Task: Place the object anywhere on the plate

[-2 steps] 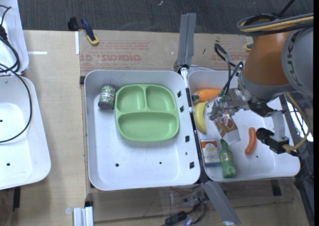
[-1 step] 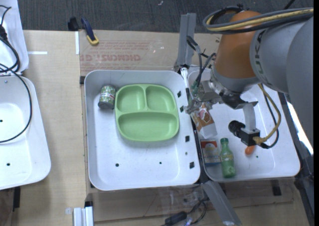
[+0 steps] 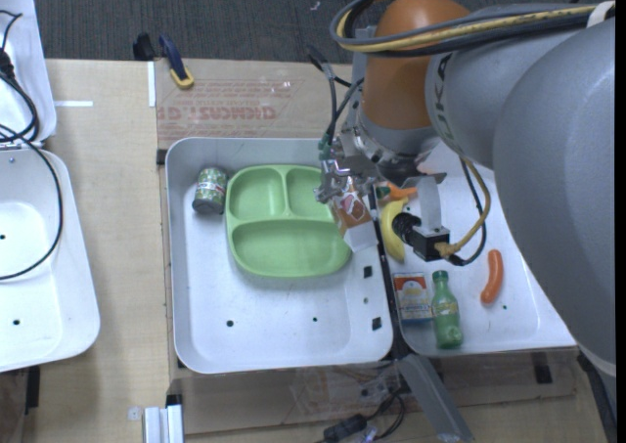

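A green divided plate (image 3: 284, 226) lies in the left of the two bins in front of the arm. My gripper (image 3: 339, 189) hangs over the plate's right edge, below the orange wrist band. A small brown-orange packet (image 3: 352, 209) shows between its fingers, just at the plate's right rim, and the fingers look shut on it. Whether the packet touches the plate is hidden by the gripper.
A small green can (image 3: 208, 189) stands left of the plate in the same bin (image 3: 274, 333). The right bin (image 3: 509, 329) holds a banana (image 3: 393, 233), a green bottle (image 3: 446, 310), a flat white card (image 3: 412, 296) and an orange sausage (image 3: 492, 276). Another white bin (image 3: 39, 265) sits far left.
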You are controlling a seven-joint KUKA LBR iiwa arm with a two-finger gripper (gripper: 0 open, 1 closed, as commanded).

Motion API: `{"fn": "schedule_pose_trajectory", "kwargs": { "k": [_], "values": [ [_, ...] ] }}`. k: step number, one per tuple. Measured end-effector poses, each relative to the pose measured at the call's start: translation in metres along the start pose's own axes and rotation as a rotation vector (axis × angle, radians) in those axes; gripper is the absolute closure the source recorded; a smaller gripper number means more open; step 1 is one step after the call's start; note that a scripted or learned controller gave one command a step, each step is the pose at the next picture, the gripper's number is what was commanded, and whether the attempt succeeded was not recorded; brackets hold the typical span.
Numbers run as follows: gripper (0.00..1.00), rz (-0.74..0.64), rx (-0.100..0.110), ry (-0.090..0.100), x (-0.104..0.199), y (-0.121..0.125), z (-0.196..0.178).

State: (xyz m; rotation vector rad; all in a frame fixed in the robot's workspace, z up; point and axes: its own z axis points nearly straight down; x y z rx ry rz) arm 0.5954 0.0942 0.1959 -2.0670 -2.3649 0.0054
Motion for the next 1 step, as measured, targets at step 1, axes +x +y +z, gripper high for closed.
{"fn": "schedule_pose_trajectory", "kwargs": {
  "k": [1],
  "values": [
    [0.0, 0.0, 0.0, 0.0, -0.0004, 0.0001, -0.0003]
  ]
}}
